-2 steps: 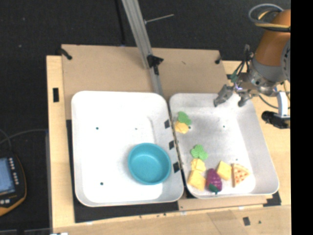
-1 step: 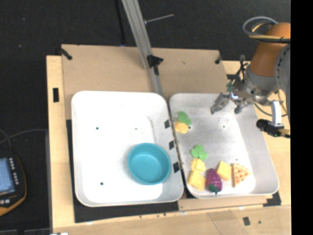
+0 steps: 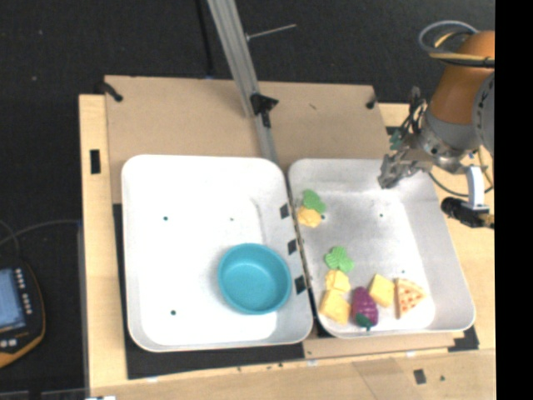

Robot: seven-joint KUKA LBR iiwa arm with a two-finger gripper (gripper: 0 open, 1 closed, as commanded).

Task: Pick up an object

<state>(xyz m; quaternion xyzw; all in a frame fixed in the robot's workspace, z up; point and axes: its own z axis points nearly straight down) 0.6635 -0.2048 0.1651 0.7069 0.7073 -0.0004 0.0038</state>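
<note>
Gripper (image 3: 391, 176) over right bin's (image 3: 441, 248) far edge, finger state indiscernible; toy food cluster (image 3: 366, 294) well apart toward near edge.

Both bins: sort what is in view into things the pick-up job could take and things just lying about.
For the job:
- gripper, over the right bin's far edge
- green and yellow toy
- broccoli piece
- yellow blocks
- purple grapes
- cheese wedge
- pizza slice

Lying about:
- blue bowl in the left bin
- handheld pendant off the bench
</note>
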